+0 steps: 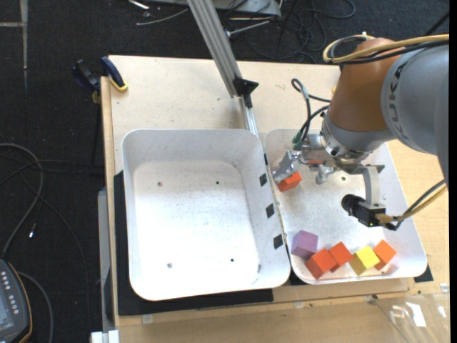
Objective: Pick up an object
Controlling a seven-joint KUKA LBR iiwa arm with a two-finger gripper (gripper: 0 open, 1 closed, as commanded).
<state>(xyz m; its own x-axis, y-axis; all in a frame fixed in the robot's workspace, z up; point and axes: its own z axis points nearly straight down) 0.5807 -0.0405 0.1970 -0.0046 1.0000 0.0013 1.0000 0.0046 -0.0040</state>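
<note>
Progress: grasp apparently made, lift pending | end effector [294, 168] over right bin [400, 191], near its left wall, fingers closed around orange block [289, 182] | four blocks [343, 254] remain along bin's near edge.

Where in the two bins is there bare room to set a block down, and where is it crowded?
The left bin offers bare floor from wall to wall. In the right bin, blocks crowd the near edge: purple, red, yellow. The hand and an orange block fill its far part; a bare strip lies between.
</note>
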